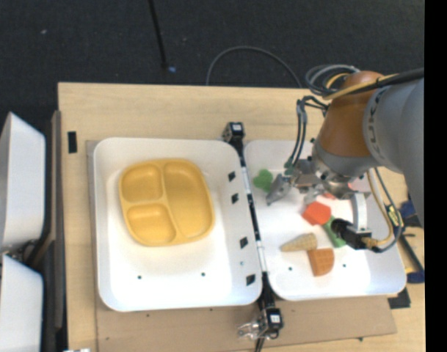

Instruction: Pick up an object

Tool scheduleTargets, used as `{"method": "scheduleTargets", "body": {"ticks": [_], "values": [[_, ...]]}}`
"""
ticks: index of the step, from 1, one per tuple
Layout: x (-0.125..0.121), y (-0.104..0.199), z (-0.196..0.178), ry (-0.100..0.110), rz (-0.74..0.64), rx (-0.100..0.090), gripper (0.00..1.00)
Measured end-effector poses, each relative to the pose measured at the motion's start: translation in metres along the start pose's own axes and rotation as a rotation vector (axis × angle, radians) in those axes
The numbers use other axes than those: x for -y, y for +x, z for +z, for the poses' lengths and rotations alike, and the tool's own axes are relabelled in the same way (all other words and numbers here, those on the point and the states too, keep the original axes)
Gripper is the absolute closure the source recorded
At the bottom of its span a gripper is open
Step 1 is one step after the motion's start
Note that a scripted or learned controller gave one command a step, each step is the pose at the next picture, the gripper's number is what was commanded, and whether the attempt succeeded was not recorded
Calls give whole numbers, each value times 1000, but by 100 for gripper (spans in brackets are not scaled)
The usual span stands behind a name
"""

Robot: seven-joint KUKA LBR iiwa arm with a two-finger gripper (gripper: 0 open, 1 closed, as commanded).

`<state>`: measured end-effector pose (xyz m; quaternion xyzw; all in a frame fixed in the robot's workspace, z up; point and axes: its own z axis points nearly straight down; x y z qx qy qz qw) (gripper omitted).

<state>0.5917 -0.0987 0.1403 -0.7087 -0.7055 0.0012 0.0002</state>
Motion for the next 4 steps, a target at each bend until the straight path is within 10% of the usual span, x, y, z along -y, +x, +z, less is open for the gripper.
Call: {"method": "scheduleTargets", "body": {"ticks": [1,3,4], "values": [[-1,-1,-14,-6,5,-1,100],[-2,1,-128,-8,-7,0,100],[5,44,-117,-3,-9,-1,100]]}}
